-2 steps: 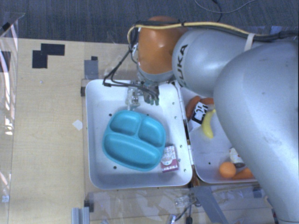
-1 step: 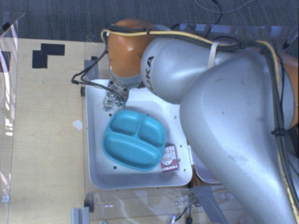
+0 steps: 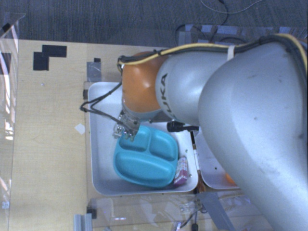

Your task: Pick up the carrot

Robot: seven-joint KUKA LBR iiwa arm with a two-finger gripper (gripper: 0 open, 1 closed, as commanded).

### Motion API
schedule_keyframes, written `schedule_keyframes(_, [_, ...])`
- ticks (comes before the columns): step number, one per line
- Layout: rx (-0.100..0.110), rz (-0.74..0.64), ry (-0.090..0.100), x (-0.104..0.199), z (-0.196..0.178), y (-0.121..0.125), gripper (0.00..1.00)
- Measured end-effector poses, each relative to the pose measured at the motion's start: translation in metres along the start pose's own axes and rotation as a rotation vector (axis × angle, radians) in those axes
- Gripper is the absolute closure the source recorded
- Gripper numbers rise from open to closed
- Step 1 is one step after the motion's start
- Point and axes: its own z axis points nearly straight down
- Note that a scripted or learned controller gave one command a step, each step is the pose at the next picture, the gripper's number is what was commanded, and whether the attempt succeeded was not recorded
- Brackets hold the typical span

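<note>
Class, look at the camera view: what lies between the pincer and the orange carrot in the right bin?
In the camera view, the blue divided plate and a small pink packet lie between the pincer and the carrot.

Arm [image 3: 231, 105] covers most of the right bin [image 3: 208, 170] and the left bin's [image 3: 98, 143] far right corner. Orange sliver [image 3: 229, 179] under it: too little visible to identify. Pink packet [image 3: 181, 171] half tucked behind the blue tray [image 3: 144, 160].

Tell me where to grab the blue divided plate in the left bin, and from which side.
Probably its raised upper-left rim, from above: the plate lies flat, so only the rim offers a thin edge. The pincer hovers there, and the pink packet crowds the right edge.
</note>
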Motion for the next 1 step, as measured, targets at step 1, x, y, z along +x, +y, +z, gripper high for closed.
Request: schedule_keyframes(1, [0.026,0.509,0.010,0.0746,-0.1447,-0.0057,1.00])
